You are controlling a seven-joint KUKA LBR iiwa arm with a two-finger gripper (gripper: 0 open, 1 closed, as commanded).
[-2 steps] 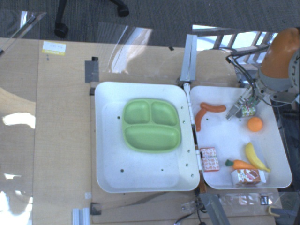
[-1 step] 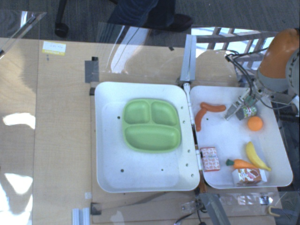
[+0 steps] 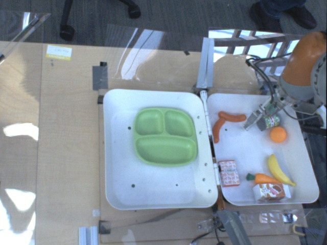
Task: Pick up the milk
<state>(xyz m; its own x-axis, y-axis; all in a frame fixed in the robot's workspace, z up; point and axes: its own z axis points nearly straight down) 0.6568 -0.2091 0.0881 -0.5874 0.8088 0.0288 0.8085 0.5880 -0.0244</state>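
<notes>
The milk (image 3: pixel 271 191) is a small brown and white carton lying on its side at the front of the right bin (image 3: pixel 255 152). It touches the carrot (image 3: pixel 265 178) and lies just in front of the banana (image 3: pixel 278 169). My gripper (image 3: pixel 258 123) hangs over the back of the same bin, between the sausages (image 3: pixel 225 121) and the orange (image 3: pixel 278 135), well behind the milk. Its fingers are open with nothing between them.
A red and white packet (image 3: pixel 228 172) lies at the right bin's front left. The left bin (image 3: pixel 117 137) holds a green divided plate (image 3: pixel 165 136). The grey arm with its orange band (image 3: pixel 304 60) reaches in from the back right, with cables beside it.
</notes>
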